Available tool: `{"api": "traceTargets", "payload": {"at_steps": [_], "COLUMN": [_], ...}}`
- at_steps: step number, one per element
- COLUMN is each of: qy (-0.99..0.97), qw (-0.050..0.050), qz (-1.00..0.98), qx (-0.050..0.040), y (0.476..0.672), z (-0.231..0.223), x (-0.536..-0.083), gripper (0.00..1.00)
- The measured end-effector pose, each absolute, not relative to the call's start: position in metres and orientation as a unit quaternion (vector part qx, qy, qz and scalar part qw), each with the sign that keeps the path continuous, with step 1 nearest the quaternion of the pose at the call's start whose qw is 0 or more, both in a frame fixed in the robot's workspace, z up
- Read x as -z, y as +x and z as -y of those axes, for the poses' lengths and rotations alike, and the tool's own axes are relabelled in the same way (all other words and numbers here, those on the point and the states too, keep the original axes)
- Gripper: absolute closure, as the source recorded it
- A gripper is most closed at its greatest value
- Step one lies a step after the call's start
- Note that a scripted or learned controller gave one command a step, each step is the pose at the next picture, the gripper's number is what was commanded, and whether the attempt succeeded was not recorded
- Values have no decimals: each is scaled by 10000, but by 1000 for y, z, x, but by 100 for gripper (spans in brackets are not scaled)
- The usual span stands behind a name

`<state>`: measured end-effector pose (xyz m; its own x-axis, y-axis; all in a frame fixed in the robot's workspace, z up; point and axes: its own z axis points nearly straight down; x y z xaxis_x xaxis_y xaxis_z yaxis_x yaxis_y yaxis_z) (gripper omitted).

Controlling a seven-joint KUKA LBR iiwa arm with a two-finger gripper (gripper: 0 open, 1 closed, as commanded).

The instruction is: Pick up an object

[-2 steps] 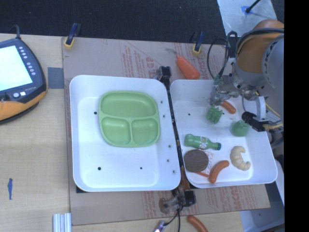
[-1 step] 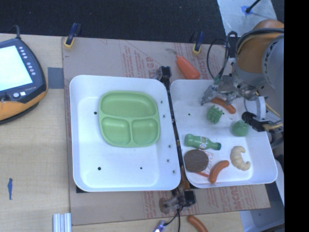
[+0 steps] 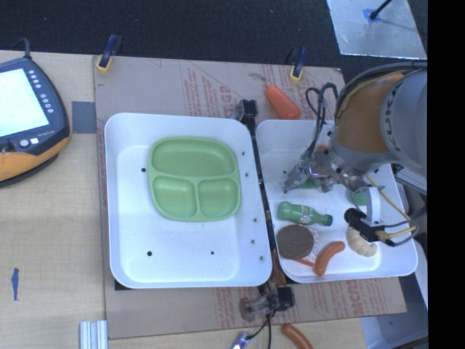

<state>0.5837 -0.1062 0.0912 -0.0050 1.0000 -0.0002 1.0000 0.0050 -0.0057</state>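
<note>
We note the gripper (image 3: 309, 174) low in the right bin (image 3: 277, 140) above the green bottle (image 3: 304, 214); jaw state unreadable.

Wooden bench (image 3: 51, 224) bears a cardboard sheet (image 3: 211, 86) with two white bins (image 3: 120, 195). Orange carrot (image 3: 282, 102) lies on the cardboard just beyond the gripper (image 3: 309, 174). Handheld screen (image 3: 25, 118) rests far left of it.
</note>
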Motion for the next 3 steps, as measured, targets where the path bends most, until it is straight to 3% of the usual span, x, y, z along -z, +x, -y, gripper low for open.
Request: {"api": "traceTargets", "payload": {"at_steps": [1,2,3], "qy": [-7062,-7065,-7051], "qw": [5,6,12], "qz": [7080,7078,7091], "qx": [-8,-6,-11], "y": [657,597,641], "z": [169,157,165], "x": [-93,-177,-139], "gripper": [0,0,0]}}
